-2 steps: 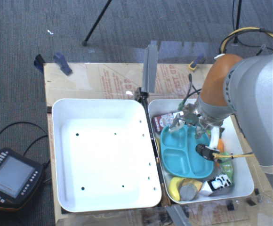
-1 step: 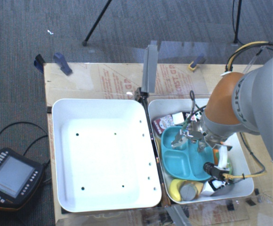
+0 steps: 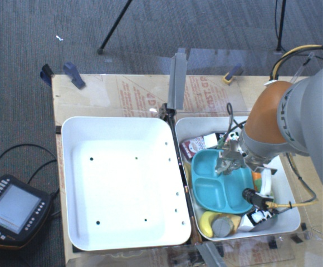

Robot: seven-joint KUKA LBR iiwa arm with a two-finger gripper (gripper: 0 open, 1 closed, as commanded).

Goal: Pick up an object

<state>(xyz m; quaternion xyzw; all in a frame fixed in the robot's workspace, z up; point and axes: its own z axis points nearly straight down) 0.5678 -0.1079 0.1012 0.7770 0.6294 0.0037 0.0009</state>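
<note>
My gripper [image 3: 226,166] hangs low inside the right bin [image 3: 291,196], directly over the upper right part of a teal divided plate [image 3: 220,191]. The wrist and orange band cover most of it. Next to the plate's upper left lies a dark red packet [image 3: 193,147] with a white and black item [image 3: 210,141] beside it. A yellow banana-like object [image 3: 206,223] and a grey round lid [image 3: 223,226] rest at the bin's front. Orange and white items [image 3: 260,182] sit to the right of the plate.
The left bin [image 3: 72,149] stands beside the right one, with a grey upright post [image 3: 177,85] at the back between them. A handheld pendant [image 3: 14,209] lies on the floor at the far left. Cables trail from the arm over the right bin's front corner.
</note>
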